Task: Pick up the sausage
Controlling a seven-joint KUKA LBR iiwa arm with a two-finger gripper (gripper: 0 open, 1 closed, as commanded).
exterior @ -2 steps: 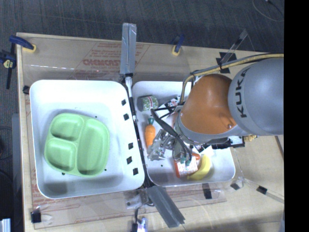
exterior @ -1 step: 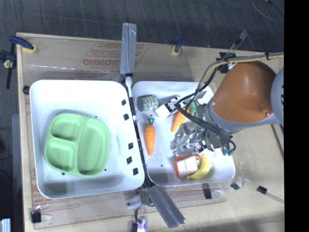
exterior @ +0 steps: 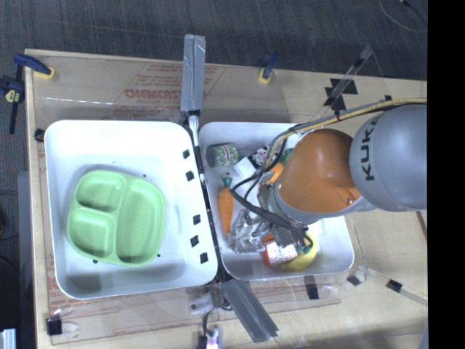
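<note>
The sausage is an orange, elongated piece lying lengthwise near the left wall of the right bin. My gripper reaches down into that bin just right of the sausage's near end, close to it. The grey and orange wrist above hides most of the bin's middle. I see nothing held by the gripper.
A small green-labelled can lies at the right bin's far left corner. A red-and-white item and a yellow one sit by the near wall. A green divided plate rests in the left bin.
</note>
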